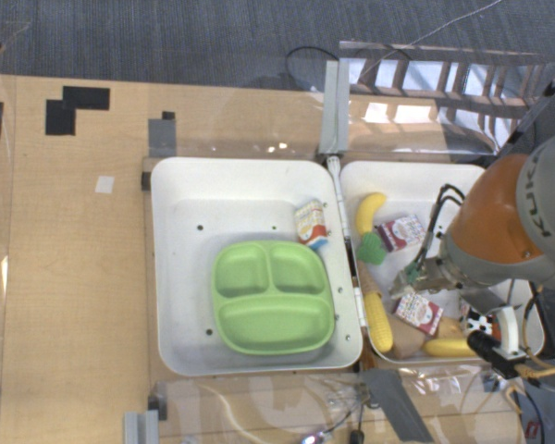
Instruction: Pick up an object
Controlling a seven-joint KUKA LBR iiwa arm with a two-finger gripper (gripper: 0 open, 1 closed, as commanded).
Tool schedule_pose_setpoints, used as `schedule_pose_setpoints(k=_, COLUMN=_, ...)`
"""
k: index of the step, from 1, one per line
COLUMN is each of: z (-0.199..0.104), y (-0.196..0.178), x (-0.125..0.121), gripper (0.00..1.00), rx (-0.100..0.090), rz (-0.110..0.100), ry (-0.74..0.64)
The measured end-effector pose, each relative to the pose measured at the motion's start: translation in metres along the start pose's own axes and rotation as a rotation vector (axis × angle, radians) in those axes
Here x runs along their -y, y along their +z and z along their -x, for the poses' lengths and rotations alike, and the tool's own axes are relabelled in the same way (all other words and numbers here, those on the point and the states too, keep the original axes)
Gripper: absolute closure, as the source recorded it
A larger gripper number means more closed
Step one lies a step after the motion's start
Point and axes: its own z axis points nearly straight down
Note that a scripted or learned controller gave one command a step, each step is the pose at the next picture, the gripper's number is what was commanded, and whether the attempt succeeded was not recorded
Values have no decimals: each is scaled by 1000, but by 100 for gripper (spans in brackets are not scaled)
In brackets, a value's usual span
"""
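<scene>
Pincer (418, 276) sits low in the right bin (416, 176), above a red-and-white packet (419, 312). You cannot tell its state from this view.

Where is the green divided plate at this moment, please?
The green plate lies in the left bin, toward its lower right part, just below a small carton near the wall shared with the right bin.

a grey-and-orange robot arm (504, 225) reaches over the right bin (416, 176), its gripper (416, 276) low among a banana (369, 211), corn cob (377, 320) and small red cartons (403, 231); a green divided plate (273, 296) fills the left bin (190, 248).
</scene>
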Motion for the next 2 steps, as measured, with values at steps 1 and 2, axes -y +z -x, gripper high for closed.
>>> schedule_pose_setpoints(k=1, z=-42, y=-83, x=-2, gripper=100, rx=-3, rz=-21, ry=104)
schedule_pose_setpoints(k=2, z=-42, y=-82, x=-2, gripper=0, rx=-3, rz=-22, ry=103)
